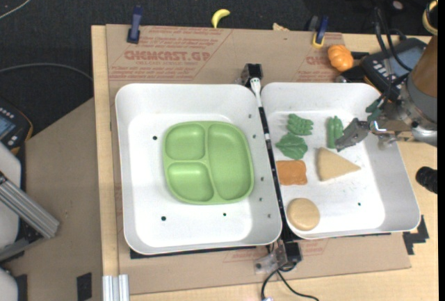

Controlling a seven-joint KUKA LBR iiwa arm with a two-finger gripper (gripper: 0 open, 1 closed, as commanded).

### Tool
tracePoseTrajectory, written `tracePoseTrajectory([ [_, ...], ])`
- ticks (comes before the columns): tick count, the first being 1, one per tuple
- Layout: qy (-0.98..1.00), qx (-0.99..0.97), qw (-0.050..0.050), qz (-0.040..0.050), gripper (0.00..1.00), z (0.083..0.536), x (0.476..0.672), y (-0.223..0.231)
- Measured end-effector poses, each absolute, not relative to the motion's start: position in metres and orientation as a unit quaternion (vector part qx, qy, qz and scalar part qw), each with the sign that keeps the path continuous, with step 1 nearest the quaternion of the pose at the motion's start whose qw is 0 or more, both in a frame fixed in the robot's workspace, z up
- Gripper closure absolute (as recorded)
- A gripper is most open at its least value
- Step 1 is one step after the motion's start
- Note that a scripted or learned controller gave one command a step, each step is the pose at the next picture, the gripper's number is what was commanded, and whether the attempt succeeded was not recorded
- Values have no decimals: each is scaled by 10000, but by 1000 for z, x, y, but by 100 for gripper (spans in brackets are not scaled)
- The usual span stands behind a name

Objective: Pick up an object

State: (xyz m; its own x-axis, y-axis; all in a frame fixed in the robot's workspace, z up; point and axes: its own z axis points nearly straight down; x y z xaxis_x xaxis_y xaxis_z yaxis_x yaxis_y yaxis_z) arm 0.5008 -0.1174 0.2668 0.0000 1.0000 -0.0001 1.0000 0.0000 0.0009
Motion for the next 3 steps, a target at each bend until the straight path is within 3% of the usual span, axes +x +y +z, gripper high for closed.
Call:
tracePoseTrajectory([
  [1,7100,7042,-59,-22,0,180,477,-26],
  [2,7063,7079,12,10,100,195,480,-32],
  [3,7096,7046,-25,-2,100,184,479,33],
])
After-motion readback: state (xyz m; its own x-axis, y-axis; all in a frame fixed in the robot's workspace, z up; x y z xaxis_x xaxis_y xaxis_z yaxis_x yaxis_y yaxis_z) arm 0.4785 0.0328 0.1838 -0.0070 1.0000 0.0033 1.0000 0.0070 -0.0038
